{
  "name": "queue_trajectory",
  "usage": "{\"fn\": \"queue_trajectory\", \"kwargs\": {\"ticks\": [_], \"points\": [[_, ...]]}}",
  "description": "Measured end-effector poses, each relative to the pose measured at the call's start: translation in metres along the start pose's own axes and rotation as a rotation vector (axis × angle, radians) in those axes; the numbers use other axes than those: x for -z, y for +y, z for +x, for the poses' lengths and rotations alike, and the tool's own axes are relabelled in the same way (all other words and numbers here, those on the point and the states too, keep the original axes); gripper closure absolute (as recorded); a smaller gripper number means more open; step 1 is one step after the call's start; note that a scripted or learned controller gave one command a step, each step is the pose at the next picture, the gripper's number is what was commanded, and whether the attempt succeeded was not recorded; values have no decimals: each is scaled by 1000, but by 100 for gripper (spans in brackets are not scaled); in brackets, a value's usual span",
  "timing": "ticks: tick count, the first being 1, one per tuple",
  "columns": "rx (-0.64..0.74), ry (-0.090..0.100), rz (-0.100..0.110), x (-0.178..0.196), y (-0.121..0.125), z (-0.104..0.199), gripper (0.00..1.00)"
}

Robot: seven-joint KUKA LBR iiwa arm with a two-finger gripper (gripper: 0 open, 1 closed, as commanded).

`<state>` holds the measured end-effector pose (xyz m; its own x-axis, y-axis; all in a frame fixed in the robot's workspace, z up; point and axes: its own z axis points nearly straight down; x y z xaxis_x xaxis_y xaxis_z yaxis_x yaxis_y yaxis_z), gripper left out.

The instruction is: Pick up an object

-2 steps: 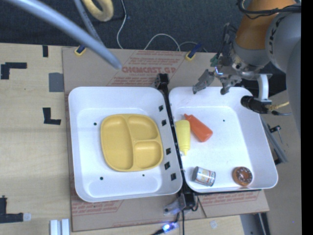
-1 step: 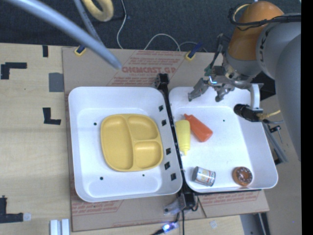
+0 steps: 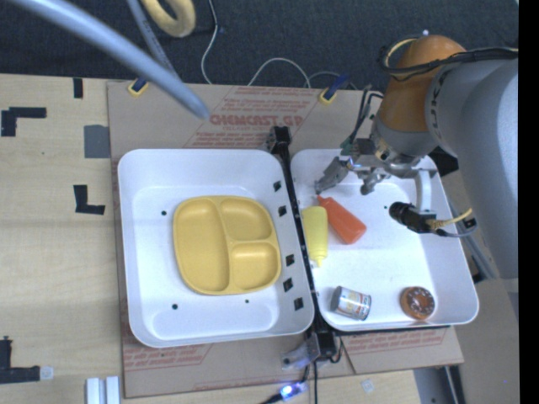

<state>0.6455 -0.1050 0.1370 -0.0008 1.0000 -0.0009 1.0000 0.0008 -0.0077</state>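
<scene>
Grey arm hides right bin's far corner; tool over carrot, finger state unclear.

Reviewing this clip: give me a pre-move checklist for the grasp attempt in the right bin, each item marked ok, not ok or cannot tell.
1. Two-finger gripper above right white bin: ok.
2. Fingers spread for a grasp: ok, they look apart.
3. Nothing between the fingers: ok.
4. Orange carrot-shaped toy just below the gripper, unobstructed from above: ok.
5. Carrot clear of yellow banana-like toy: cannot tell; they look touching.
6. Small metal can and brown round doughnut-like piece away from the gripper: ok.
</scene>
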Motion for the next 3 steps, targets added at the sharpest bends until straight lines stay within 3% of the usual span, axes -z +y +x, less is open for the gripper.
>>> {"fn": "queue_trajectory", "kwargs": {"ticks": [1,2,3], "points": [[1,-1,-3,-54,-1,1,0],[2,1,-5,-41,0,2,100],[1,1,-11,2,3,1,100]]}}
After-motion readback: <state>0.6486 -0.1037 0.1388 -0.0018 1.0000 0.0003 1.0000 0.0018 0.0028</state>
